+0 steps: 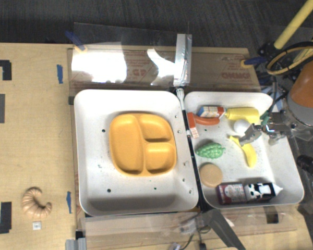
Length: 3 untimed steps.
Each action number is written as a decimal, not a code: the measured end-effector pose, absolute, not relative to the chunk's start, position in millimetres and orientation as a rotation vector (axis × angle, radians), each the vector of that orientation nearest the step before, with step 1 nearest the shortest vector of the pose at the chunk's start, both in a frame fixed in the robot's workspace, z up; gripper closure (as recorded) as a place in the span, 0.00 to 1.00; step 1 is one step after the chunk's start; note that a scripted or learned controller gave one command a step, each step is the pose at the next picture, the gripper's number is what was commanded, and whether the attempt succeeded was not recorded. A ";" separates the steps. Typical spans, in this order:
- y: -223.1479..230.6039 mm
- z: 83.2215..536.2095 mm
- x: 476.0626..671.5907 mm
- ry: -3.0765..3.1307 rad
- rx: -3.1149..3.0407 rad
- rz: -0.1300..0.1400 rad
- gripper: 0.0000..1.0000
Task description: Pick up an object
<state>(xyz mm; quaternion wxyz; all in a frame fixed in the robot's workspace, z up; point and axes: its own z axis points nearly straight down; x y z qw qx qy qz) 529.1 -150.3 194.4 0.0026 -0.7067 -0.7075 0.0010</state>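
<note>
My gripper [252, 134] hovers right of center over the right bin [287, 155], just above the banana [249, 153]; I cannot tell the jaws' state.

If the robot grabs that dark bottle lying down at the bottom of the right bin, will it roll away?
The dark bottle lies on its side and looks round, so a nudge would probably roll it. It looks smooth, so it may slip. It seems stiff, not floppy, and it would likely stop at the right bin wall.
</note>
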 end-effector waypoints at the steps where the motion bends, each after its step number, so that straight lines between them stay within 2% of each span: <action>1: -155.1 87.1 538.1 -2.186 -2.260 -0.005 0.00; 2: -172.2 102.2 541.4 -2.103 -2.332 0.002 0.00; 3: -182.7 86.7 551.1 -2.257 -2.186 -0.002 0.00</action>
